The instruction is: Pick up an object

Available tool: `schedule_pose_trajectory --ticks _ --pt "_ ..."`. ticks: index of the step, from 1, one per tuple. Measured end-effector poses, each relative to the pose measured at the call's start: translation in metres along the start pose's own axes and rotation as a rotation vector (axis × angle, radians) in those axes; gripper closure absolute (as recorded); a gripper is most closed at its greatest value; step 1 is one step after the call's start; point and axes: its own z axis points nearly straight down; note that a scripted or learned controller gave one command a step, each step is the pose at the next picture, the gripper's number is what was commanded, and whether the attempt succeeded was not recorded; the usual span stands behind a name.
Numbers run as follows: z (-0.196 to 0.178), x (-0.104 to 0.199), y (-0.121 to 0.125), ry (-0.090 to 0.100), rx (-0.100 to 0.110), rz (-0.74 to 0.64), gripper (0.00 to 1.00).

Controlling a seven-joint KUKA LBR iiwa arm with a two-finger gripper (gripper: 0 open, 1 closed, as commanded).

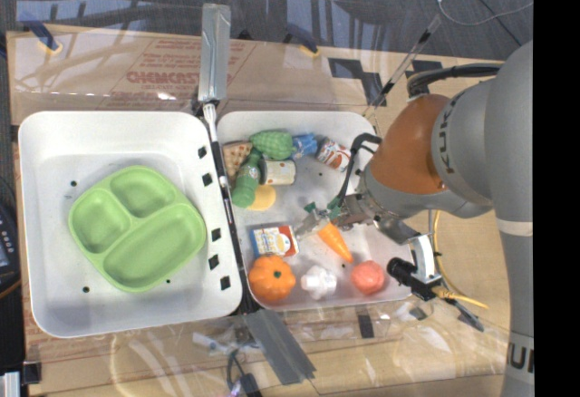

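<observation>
- The right bin is sitting crowded: a green bottle, a yellow piece and a small can are clustering near its left wall, with a green leafy toy and a red-and-white can toward the far rim.
- Along the near rim an orange pumpkin, a white lump and a pink ball are lying in a row, the carton just behind the pumpkin.
- The gripper is reaching into the middle of this bin, just above the carrot; how far its fingers are spread cannot be told, and nothing is visibly held.
- The left bin is bearing a green divided plate, with bare white floor around it.
- Both bins are resting on a cardboard-covered bench.
</observation>
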Motion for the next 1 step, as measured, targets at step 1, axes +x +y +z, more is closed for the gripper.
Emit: schedule_pose_trajectory --ticks 1 --pt "-0.1006 0.1073 -0.0049 0.0 -0.002 -0.161 0.0"
